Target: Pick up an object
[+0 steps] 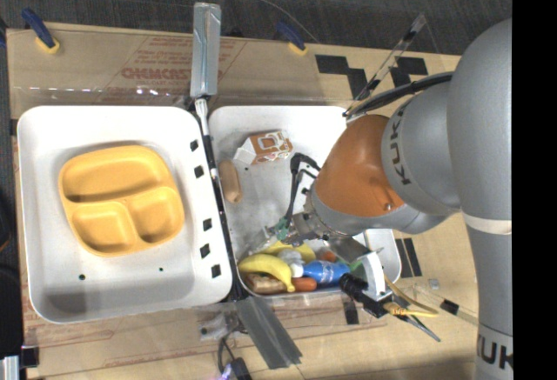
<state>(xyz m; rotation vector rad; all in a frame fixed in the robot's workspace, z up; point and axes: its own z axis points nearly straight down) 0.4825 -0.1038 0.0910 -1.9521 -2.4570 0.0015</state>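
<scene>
The right bin (pixel 261 122) holds a small orange and white carton (pixel 270 146) near its far side and a tan cork-like cylinder (pixel 230 181) by its left wall. A heap lies at its near edge: a yellow banana (pixel 265 266), a blue and white bottle (pixel 326 272), a brown piece (pixel 266 285) and a red piece (pixel 305 284). My gripper (pixel 291 230) hangs under the orange wrist band, low over the far side of that heap. The wrist hides its fingers.
The left bin (pixel 39 196) holds a yellow divided tray (pixel 120 196). A grey metal divider (pixel 205 48) stands between the bins at the far side. Blue clamps (pixel 41 29) grip the cardboard edge. The arm covers the right bin's right half.
</scene>
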